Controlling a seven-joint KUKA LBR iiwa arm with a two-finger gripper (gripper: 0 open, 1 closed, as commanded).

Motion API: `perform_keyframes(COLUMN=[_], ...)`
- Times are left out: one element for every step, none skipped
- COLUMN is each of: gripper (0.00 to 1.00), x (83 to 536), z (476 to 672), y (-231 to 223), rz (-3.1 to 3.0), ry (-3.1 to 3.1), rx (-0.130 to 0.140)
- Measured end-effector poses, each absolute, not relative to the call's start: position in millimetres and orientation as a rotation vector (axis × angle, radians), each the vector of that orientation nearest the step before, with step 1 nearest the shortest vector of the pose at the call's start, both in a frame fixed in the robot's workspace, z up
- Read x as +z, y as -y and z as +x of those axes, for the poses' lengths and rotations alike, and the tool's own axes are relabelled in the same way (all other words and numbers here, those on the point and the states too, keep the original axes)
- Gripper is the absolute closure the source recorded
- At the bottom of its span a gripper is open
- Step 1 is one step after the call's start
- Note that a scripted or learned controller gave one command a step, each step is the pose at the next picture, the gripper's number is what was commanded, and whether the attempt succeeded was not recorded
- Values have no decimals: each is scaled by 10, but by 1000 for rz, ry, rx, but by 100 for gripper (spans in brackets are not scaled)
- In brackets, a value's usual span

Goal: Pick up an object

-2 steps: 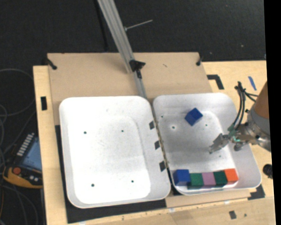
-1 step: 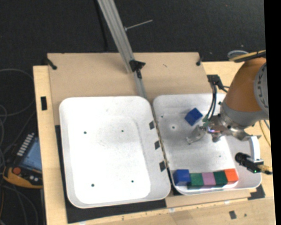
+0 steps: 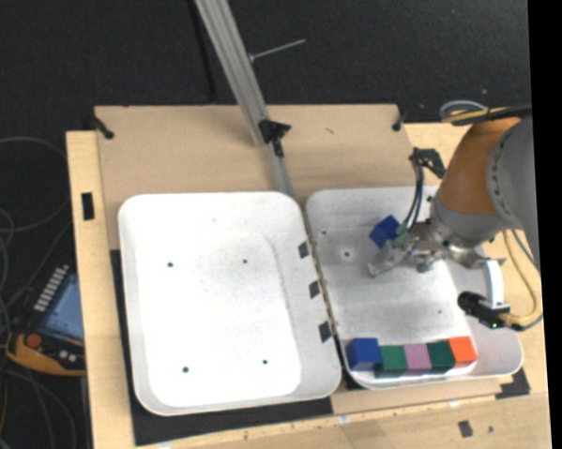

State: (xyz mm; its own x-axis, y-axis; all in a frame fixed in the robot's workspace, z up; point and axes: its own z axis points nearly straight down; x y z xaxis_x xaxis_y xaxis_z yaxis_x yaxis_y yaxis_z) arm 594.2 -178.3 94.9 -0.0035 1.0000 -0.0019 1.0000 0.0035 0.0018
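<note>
A small blue block [image 3: 386, 230] lies or hangs in the upper middle of the right bin [image 3: 337, 216]. My gripper [image 3: 388, 254] is right against it, just below and to its right, reaching in from the right under the grey and orange arm [image 3: 476, 185]. Whether the block is in its grasp is not clear from this angle. Along the right bin's near wall stands a row of blocks: blue [image 3: 364, 352], green [image 3: 392, 358], pink [image 3: 417, 356], green [image 3: 441, 353] and orange [image 3: 463, 349].
The left bin [image 3: 138, 273] sits beside the right one, with small clips along the shared edge [image 3: 314, 287]. A slanted metal rail [image 3: 245, 80] rises behind the bins. Cables [image 3: 420, 193] hang by the wrist.
</note>
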Motion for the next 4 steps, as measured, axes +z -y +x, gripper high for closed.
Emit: perform_keyframes(gripper=[0, 0, 100, 100], x=[1670, 935, 1090, 2023], z=[6031, 6441, 6444, 6710], y=[1418, 1419, 1439, 556], rz=[2210, 2217, 2207, 2207], ry=[-2223, -2224, -2228, -2228], rx=[8, -4, -4, 12])
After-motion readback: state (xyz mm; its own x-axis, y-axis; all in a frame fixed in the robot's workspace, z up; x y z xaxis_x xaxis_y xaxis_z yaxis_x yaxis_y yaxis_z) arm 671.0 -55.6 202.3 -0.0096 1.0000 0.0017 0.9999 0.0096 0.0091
